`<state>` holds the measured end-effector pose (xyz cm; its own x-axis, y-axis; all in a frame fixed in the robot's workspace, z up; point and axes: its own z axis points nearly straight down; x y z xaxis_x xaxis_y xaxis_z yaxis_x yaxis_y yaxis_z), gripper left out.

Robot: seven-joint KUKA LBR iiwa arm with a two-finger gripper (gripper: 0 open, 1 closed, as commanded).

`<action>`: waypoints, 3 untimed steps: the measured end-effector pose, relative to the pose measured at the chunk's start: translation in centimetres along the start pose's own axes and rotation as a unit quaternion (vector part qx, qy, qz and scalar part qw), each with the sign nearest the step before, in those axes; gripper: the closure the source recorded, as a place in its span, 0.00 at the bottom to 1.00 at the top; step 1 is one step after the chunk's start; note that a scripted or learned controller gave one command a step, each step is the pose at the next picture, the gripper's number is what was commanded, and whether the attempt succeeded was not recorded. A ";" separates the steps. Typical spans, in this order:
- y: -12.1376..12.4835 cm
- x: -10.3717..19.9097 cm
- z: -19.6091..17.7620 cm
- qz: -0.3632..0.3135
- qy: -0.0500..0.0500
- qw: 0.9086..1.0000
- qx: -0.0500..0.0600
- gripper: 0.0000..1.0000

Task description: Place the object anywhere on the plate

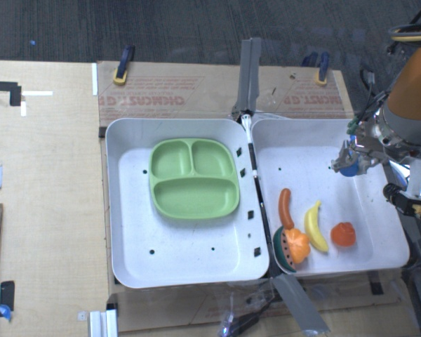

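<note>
A green plate point(194, 178) with three compartments lies in the left bin point(126, 209), with nothing on it. The right bin point(302, 146) holds a reddish sausage point(285, 208), a yellow banana point(315, 227), a red-orange tomato-like fruit point(343, 234) and a watermelon slice with an orange piece on it point(291, 247), all near its front. My gripper point(347, 161) hangs over the right bin's far right part, up and right of the banana, apart from all the food. A bluish part shows at its tip.
A grey divider bar point(250, 83) stands between the bins at the back. Clamps point(123, 64) hold the brown cardboard behind the bins. The arm's wrist and cables point(400, 132) overhang the right bin's right rim.
</note>
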<state>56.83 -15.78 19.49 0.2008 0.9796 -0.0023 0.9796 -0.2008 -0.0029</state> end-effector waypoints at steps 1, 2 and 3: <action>2.7 7.4 0.0 0.064 0.000 0.998 0.000 1.00; 4.6 17.6 0.3 -0.094 0.000 0.996 -0.001 1.00; 2.2 25.1 -0.8 -0.155 0.000 0.988 -0.001 1.00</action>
<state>64.02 8.37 20.19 -0.1085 0.9941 -0.0014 0.9941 0.1085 -0.0016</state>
